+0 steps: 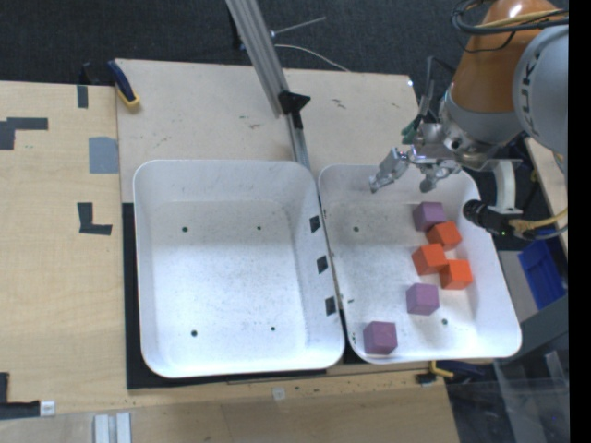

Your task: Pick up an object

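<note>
Currently, step in hand: the approach, by my judgement; nothing is grasped yet and no block has left the bin floor.
Candidate objects: six small blocks lie in the right bin (351,247), at the right of the frame.
Nearest block: a purple block (428,215) at the top of the cluster, just below and slightly right of the gripper.
Orange group: an orange block (446,235) touches that purple one; two more orange blocks (429,259) and (457,273) sit close under it, apparently in contact.
Loose pieces: a second purple block (423,299) lies lower down, and a third purple block (379,337) stands apart near the bin's bottom edge.
Gripper: the gripper (404,179) hangs over the upper part of the right bin, above its bare floor.
Fingers: spread wide, tips pointing down and apart, with nothing between them.
Arm: grey with an orange band, reaching in from the upper right of the frame.
Left bin: the left bin (157,247) fills the centre-left of the frame.
Surface: the surface (55,247) is pale wood with dark tape marks at the left.
Next move: I judge it calls for shifting toward a block, centring it between the fingers, then descending; the isolated purple ones look easier than the crowded orange group.
</note>
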Available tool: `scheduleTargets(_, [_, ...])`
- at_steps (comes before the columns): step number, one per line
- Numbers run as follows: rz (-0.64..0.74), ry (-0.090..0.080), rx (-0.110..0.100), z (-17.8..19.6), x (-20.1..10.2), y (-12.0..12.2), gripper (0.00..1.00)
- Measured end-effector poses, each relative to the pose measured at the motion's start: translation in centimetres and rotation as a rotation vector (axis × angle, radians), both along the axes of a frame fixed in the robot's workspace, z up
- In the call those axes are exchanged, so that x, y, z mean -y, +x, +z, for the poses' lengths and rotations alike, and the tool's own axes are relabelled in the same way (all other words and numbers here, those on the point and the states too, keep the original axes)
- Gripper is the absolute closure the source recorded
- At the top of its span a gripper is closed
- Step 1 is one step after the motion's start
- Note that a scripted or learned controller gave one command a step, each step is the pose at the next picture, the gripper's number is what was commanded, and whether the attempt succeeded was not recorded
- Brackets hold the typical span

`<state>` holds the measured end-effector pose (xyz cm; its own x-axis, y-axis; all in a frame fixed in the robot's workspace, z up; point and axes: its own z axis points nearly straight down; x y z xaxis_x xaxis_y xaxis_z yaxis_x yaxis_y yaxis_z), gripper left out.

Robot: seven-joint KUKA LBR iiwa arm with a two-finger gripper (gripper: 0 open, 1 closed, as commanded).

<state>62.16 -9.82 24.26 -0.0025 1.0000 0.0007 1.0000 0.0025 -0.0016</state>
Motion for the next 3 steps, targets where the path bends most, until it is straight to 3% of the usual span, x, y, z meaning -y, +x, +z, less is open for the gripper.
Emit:
scheduleTargets(1, [-0.006, -0.003, 0.002, 2.5, 5.9, -2.0, 0.0])
scheduleTargets(2, [0.001, -0.002, 0.005, 6.0, 4.8, 0.3, 0.0])
scheduleTargets(3, [-0.008, -0.004, -0.003, 2.7, 11.1, -2.2, 0.0])
